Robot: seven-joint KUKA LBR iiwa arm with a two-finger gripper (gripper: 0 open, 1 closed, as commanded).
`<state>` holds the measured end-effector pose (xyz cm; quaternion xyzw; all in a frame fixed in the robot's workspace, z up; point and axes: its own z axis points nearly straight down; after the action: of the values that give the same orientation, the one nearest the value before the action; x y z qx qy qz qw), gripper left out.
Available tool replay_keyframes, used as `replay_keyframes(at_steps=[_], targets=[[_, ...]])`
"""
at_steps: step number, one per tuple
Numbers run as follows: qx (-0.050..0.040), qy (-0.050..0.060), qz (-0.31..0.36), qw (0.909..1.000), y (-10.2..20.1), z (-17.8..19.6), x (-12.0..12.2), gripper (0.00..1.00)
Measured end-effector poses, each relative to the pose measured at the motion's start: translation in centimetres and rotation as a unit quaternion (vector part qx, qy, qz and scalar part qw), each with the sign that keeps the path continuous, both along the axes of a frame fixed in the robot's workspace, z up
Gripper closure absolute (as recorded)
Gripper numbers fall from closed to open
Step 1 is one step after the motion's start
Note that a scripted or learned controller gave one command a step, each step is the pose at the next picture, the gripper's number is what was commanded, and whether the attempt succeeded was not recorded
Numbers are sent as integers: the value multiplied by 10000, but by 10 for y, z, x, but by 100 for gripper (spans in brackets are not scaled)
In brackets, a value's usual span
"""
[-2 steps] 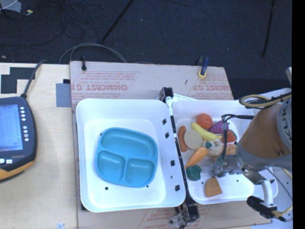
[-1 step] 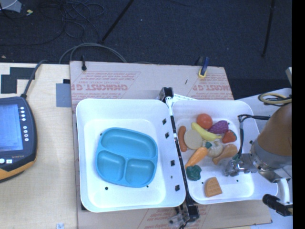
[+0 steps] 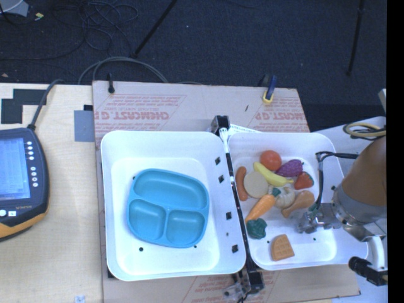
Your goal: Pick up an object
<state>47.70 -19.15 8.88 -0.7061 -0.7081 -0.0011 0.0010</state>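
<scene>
The right bin (image 3: pixel 315 254) holds a heap of toy food: a red tomato (image 3: pixel 271 159), a yellow banana (image 3: pixel 270 173), a purple piece (image 3: pixel 291 168), a carrot (image 3: pixel 261 207), a green broccoli (image 3: pixel 256 228), a brown drumstick (image 3: pixel 298 202) and an orange cracker (image 3: pixel 281 247). My gripper (image 3: pixel 310 222) reaches in from the right and hangs low over the bin's right side, just right of the drumstick and above the cracker. Nothing shows between its tips.
The left bin (image 3: pixel 120 245) holds a blue divided tray (image 3: pixel 168 207). A control pendant (image 3: pixel 19 178) lies at the far left on the bench. A metal hinge strip (image 3: pixel 230 194) joins the two bins. The arm's orange band (image 3: pixel 369 169) sits at the right edge.
</scene>
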Motion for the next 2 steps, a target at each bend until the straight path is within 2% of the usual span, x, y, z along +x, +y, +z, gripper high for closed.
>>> replay_keyframes(at_steps=[2], targets=[[-18, -11, -29, 10000, 0, 0, -1, 100]])
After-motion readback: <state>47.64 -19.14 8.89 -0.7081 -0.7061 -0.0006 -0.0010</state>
